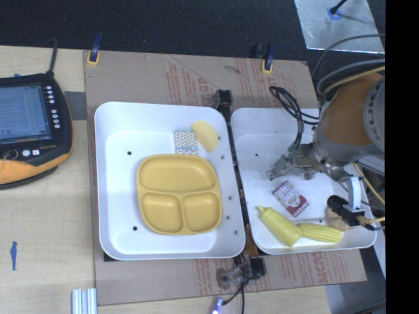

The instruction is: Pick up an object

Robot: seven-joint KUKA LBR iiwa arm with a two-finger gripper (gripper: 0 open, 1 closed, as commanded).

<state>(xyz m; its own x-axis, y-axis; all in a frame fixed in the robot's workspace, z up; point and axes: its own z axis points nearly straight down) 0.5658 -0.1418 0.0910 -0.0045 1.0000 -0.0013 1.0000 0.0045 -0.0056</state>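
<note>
My gripper hangs over the upper middle of the right bin, with the grey and orange arm coming in from the right. A small red packet lies just below and to the right of it, apart from it. Along the right bin's front wall lie a yellow squeeze bottle and a corn cob. In the left bin sit a yellow divided plate, a small patterned packet and a pale yellow banana-like piece.
A black cable loops over the right bin's back wall. A handheld control tablet lies on the bench to the left of the bins. Clamps hold the brown board under the bins at its back edge.
</note>
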